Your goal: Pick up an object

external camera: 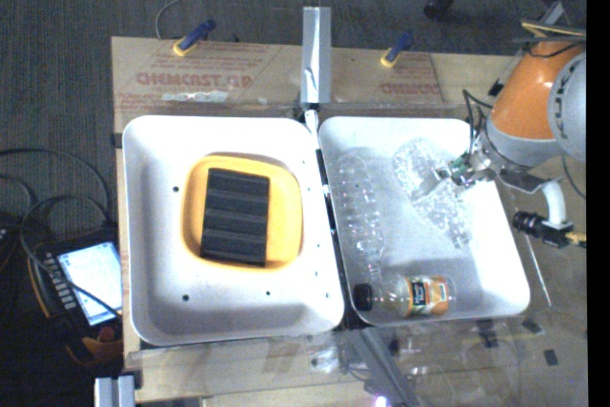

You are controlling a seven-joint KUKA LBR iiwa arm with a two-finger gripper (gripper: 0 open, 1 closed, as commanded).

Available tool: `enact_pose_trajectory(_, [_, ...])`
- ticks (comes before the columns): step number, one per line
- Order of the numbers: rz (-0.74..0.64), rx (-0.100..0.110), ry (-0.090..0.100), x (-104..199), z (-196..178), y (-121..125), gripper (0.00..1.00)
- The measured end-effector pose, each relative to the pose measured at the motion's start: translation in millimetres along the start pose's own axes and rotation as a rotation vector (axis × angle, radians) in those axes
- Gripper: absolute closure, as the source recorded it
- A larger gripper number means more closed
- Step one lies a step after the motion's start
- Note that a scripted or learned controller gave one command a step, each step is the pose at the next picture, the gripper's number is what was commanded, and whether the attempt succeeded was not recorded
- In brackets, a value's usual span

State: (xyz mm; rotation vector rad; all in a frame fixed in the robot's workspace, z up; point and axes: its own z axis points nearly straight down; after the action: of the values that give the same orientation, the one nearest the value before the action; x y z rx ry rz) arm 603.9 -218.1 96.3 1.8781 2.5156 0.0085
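Two shallow white bins lie side by side on the worktop (133,71), and the grey arm with its orange band (538,105) comes in from the right over the right bin (496,291). The left bin (143,234), well away to the left of the pincer, carries a yellow tray (195,205) with a black ribbed block (235,216) lying in it. The pincer (460,171) hangs low at the right bin's right wall, and whether it is released or clenched cannot be told; nothing can be made out between its tips. A crumpled clear plastic piece (434,186) lies just left of and below the pincer, close enough that touching cannot be judged. A clear plastic bottle (355,205) lies farther left, along the bin's left side. A small bottle with an orange label (405,295) lies on its side near the front edge, well apart from the pincer.
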Motion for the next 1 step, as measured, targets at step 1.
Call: enact_pose_trajectory(1, [0.000, -0.012, 0.000, -0.1, -16.2, 4.5, 1.00])
